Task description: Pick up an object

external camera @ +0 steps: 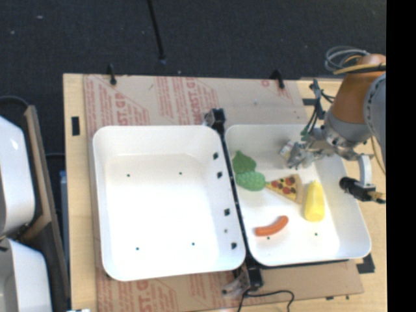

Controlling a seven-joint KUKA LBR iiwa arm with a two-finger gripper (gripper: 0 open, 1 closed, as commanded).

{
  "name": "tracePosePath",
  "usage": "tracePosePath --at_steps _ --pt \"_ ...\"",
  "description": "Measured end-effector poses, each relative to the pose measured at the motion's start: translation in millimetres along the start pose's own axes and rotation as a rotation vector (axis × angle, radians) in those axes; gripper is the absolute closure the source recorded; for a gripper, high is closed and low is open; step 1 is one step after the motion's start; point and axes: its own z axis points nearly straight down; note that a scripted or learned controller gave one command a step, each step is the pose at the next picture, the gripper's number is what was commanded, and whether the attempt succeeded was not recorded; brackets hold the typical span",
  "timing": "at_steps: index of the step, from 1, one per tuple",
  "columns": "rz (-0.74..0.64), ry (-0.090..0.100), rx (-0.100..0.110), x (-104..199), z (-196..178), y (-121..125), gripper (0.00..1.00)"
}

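Two shallow white bins sit side by side on a brown, cardboard-topped desk [149, 99], their inner rims meeting along a line of small black clips [226, 211]. Four toy foods, any of them a candidate for picking up, all lie in the right bin [338, 236], the one nearer the arm. A green leafy piece [247, 172] rests by that bin's left wall, close to the divide between the bins. Just to its right lies a pizza slice [286, 187], set between the green piece and a yellow piece [314, 201] shaped like a stubby corn cob. The slice is close to both neighbours, though whether it touches either cannot be told. An orange-red sausage [271, 226] lies apart from the other three, nearer the front rim, tilted so that its right end sits higher in the view. The left bin [156, 200] shows a plain white floor dotted with a few small dark marks. The grey arm [354, 106], with its orange band, reaches in from the right edge of the view. Its hand [294, 153] hangs over the rear half of the right bin, near the pizza slice and apart from it. Whether the hand is spread or pressed together cannot be told from this angle. Dark carpet [195, 25] lies beyond the desk's far edge.
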Motion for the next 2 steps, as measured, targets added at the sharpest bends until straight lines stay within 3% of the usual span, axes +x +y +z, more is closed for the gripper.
tracePosePath --at_steps 1,2 --pt "0.000 0.000 0.001 0.1 0.4 -0.2 0.00" --pt "-0.003 0.002 0.001 54.0 11.0 -52.5 0.00"
